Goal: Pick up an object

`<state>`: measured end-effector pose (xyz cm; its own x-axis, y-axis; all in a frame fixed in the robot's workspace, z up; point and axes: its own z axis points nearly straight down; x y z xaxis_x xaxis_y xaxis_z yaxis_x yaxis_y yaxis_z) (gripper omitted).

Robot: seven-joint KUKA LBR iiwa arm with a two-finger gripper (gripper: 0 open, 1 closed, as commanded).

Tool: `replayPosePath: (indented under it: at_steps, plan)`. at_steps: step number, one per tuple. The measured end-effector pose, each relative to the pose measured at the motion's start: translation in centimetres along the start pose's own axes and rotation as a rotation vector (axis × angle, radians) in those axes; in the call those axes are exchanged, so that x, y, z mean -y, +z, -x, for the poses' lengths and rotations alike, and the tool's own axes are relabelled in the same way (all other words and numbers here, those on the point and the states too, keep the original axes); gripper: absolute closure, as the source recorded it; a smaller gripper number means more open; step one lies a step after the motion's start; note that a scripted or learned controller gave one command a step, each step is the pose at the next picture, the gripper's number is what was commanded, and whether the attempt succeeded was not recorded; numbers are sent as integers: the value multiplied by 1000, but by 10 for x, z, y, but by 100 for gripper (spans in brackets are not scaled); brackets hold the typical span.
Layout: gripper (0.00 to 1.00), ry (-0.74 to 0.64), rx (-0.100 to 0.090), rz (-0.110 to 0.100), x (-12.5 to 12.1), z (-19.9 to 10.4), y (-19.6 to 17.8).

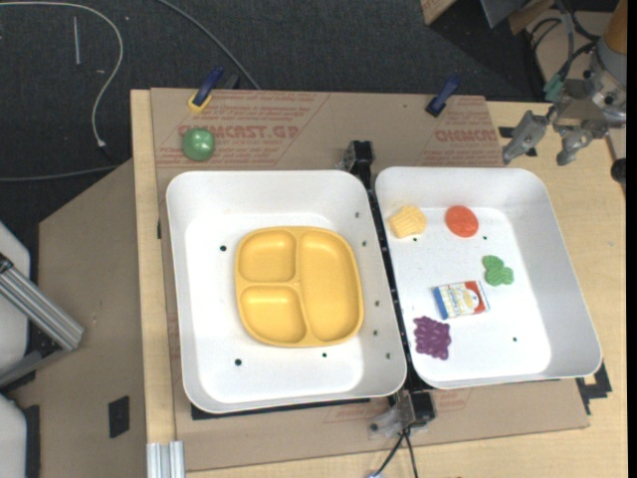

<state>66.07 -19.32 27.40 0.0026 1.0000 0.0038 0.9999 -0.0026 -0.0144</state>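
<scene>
The right bin [557,267] holds several small items: a yellow ridged piece [406,222], a red-orange round piece [461,220], a green broccoli-like piece [497,271], a small milk carton [460,299] lying flat, and a purple grape bunch [432,338]. My gripper [545,141] hangs at the upper right, beyond the right bin's far edge, open, with nothing between its fingers. It is well clear of all the items.
The left bin [199,267] holds a yellow three-compartment plate [299,286]. A green ball [199,144] lies on the cardboard behind the left bin. Blue clamps [206,91] [443,96] grip the board's far edge. Cardboard boxes and cables sit at top right.
</scene>
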Motion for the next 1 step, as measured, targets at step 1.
replayPosePath:
  at_steps: [1]
  plan:
    - [0,-3,3,13,-2,-1,-8]
